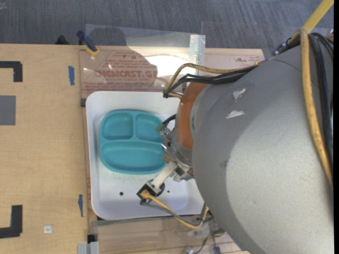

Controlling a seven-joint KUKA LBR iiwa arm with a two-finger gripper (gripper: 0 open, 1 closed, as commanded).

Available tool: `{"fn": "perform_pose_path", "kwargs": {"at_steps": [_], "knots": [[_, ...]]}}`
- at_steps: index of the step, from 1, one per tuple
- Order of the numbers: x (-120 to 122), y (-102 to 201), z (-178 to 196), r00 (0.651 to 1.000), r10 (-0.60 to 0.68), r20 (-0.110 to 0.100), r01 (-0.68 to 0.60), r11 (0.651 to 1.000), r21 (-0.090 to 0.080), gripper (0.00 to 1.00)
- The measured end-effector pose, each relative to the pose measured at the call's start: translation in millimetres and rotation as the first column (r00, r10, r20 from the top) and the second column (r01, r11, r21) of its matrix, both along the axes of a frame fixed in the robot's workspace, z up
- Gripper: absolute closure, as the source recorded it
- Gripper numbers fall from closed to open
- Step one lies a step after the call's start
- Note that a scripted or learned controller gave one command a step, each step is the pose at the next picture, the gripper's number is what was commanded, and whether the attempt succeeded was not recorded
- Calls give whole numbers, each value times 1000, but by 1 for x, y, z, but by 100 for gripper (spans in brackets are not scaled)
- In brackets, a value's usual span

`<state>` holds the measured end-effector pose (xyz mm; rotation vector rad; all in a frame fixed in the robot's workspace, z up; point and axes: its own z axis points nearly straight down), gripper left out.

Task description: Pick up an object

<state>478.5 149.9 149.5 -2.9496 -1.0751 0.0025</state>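
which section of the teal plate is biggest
The long compartment at the lower edge of the teal plate: it spans the full width, while the two upper ones split it.

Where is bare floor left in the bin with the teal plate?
Widest: the strip between the teal plate and the white bin's near rim, at lower left. Thin bands along the left wall and far rim. Crowded on the right, where the arm overhangs.

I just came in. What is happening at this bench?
A grey robot arm with an orange band reaches from the right over a shallow white bin. Its wrist end is at the right edge of a turquoise three-compartment plate lying flat in that bin. A grasp cannot be seen; the plate appears not yet lifted.
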Motion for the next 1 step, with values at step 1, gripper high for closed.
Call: {"fn": "perform_pose_path", "kwargs": {"at_steps": [1], "knots": [[3, 13, -59, 919, -394, 6, 394, 919, 4, 100]]}}
